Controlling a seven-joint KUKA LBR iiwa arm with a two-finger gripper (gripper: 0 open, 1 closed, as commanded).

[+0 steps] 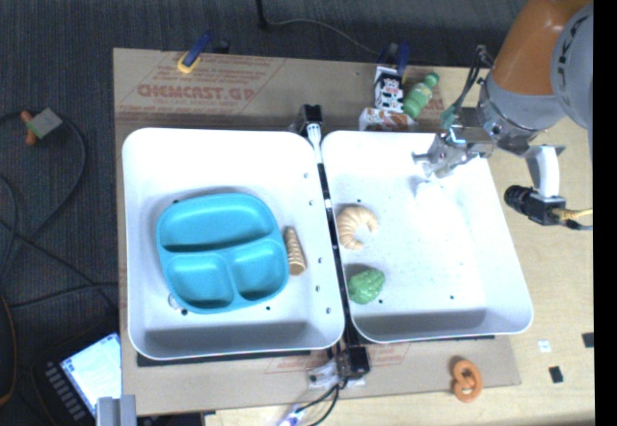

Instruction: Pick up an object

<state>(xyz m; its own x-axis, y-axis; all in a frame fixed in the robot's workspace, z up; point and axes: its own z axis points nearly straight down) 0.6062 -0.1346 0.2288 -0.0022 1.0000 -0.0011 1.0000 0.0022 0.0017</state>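
While the grey arm w/ orange band (545, 39) reached in from 3 o'clock, its tool (436, 162) hung over the right shallow white plastic bin (482, 318), toward that bin's 12 o'clock edge. Couldn't tell whether the tool was clenched or released; nothing visible between its tips.

Objects in the right bin sat along its 9 o'clock side, well apart from the tool: a tan croissant-shaped toy pastry (355, 224) near the divider, and a green leafy toy vegetable (365, 284) at 6 o'clock of the pastry, close but not touching.

Left shallow white plastic bin (145, 154) held a blue three-compartment plastic tray (220, 249), approx. central. A small brown ridged roll-shaped toy (294, 250) lay just beside the tray's 3 o'clock edge.

On the bench (193, 92), outside the bins: a small green bottle-like toy (417, 96) and a printed packet (387, 92) at 12 o'clock of the right bin, an orange ring-shaped toy (467, 379) at its 6 o'clock, a blue-yellow clamp (195, 51) at the bench's far edge.
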